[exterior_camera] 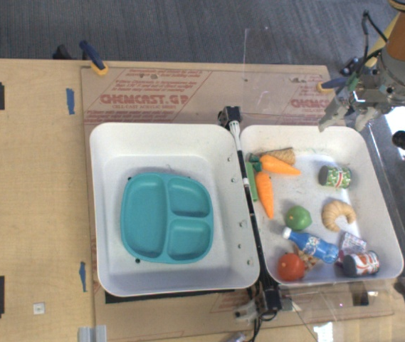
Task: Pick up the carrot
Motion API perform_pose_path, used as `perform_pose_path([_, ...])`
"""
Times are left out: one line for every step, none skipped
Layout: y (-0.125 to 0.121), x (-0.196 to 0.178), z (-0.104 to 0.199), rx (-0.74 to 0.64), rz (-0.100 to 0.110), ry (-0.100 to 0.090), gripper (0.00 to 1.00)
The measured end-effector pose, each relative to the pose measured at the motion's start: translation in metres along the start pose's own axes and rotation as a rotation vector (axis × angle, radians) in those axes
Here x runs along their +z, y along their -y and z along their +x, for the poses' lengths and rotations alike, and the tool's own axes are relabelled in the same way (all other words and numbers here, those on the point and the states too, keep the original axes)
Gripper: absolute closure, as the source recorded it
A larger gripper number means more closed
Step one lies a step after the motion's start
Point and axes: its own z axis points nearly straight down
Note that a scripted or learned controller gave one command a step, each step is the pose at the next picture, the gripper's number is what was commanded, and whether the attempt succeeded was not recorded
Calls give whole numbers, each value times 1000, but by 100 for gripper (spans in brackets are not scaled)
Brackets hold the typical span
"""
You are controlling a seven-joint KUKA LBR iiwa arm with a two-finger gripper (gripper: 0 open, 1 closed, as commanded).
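Two orange carrots with green tops lie in the far left part of the right bin (380,191). One carrot (279,165) lies crosswise, and the other carrot (264,194) runs along the bin's left wall just below it. My gripper (346,117) hangs over the bin's far rim, up and to the right of both carrots and well apart from them. Its fingers are spread open with nothing between them.
The right bin also holds a tan cone-shaped piece (282,153), a green can (335,177), a croissant (339,214), a green fruit (298,218), a blue bottle (313,246), a tomato (292,266) and a red-and-white can (359,263). A teal divided plate (166,218) lies in the left bin (109,191).
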Motion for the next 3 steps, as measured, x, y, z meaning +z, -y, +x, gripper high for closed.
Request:
perform_pose_path([-3,80,62,-46,6,-5,0])
perform_pose_path([5,121,64,-16,-41,2,0])
perform_pose_path([37,126,78,154,-55,-7,0])
